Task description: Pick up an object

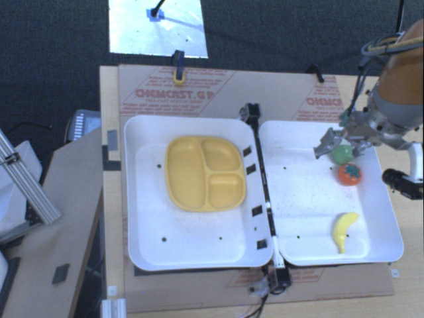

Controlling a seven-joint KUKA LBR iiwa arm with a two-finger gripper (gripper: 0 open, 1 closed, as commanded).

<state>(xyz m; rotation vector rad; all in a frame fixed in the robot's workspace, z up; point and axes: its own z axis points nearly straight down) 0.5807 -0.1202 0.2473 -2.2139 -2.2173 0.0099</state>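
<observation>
In the right bin [298, 247] lie three things: a small green round object [343, 156] at the far right, a red tomato-like object [350, 174] just in front of it, and a yellow banana [343, 229] near the front right. My gripper [342, 147] hangs low over the green object, open. One grey finger [324, 144] stands to the object's left and the other sits to its right. The green object sits between them and I cannot tell if they touch it.
The left bin [142, 237] holds a yellow divided plate [204, 173] in its middle. A black hinge strip [260, 177] runs between the two bins. The right bin's left half is bare white floor.
</observation>
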